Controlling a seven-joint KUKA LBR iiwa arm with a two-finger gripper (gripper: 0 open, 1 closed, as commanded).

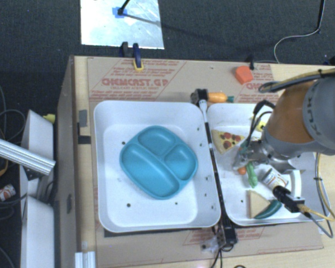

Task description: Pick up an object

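Up high and closest to the lens, my grey arm with its orange band sweeps in from the view's right and hangs over the right-hand bin. Below it all, the cardboard-topped bench carries both white bins side by side. Bin on the view's left: one blue divided plate lies in the middle, turned a little askew. Right-hand bin: this is where the pickable things are, and it's busy.

My gripper is low in that bin, near its middle, just below the pizza slice, which lies flat by the bin's left wall. Open or closed? I cannot tell; the wrist and cables crowd the tip. Nothing is visibly held.

Just beneath the gripper, a small orange carrot-like piece with a green end, very close, perhaps touching; I can't be sure. Beside it to the right, a white tube lying tilted. Toward the bin's near edge, a tan wedge with a green curved piece against it.

Outside the bins, an orange block sits on the cardboard at the far side, and a smaller orange item lies at the far end of the seam between the bins.
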